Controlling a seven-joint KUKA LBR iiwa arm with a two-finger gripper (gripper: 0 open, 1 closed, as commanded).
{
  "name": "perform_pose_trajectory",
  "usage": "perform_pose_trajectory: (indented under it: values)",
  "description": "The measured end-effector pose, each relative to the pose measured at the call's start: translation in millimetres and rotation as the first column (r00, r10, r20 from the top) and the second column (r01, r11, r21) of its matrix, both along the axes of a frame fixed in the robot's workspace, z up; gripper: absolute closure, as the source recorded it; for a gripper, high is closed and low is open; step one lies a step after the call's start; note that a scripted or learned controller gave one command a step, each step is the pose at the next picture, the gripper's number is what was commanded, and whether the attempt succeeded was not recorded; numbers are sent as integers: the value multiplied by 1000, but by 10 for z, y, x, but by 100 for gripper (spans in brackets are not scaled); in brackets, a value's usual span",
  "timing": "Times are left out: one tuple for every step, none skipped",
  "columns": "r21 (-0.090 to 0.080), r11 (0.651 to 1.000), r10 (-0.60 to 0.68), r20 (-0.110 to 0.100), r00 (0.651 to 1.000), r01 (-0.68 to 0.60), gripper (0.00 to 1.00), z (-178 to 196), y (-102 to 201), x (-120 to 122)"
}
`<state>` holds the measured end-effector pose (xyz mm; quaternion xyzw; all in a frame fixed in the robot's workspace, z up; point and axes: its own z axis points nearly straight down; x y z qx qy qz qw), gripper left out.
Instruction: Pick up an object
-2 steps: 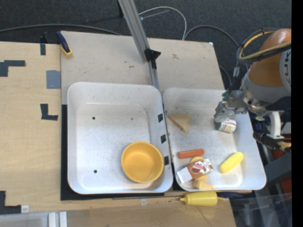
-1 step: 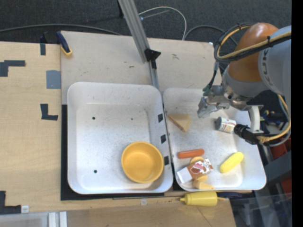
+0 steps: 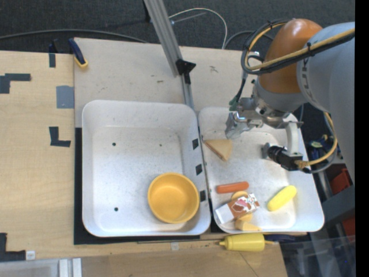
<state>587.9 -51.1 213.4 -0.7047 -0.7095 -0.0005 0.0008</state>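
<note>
- Pale wood covers the table point(image 3: 34, 154), with dark tape marks at its left side and dark carpet beyond its far edge.
- Two shallow white bins sit side by side: the left bin point(image 3: 115, 126) and the right bin point(image 3: 305, 212).
- A yellow bowl point(image 3: 173, 197) stands upright in the left bin, near its front right corner.
- In the right bin lie a tan wedge point(image 3: 219, 149) near the far left corner, an orange carrot point(image 3: 232, 187) below it, a red and white packet point(image 3: 239, 205) just beside the carrot toward the front, and a yellow banana point(image 3: 282, 198) to the right of the packet.
- A yellow bottle point(image 3: 245, 243) lies on its side on the table, just in front of the right bin.
- The grey arm with its orange band point(image 3: 288, 51) reaches in from the right.
- The end effector point(image 3: 235, 126) hangs over the far part of the right bin, just above the wedge; whether it touches the wedge is unclear.
- I cannot tell how the end effector is set, apart or together.
- A grey metal post point(image 3: 164, 27) slants up from between the bins.
</note>
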Motion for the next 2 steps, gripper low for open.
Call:
perform_pose_trajectory:
  values:
    - [0,1000,0,-2,1000,0,100,1,485,36]
    - [1,1000,1,0,1000,-1,100,57,1110,199]
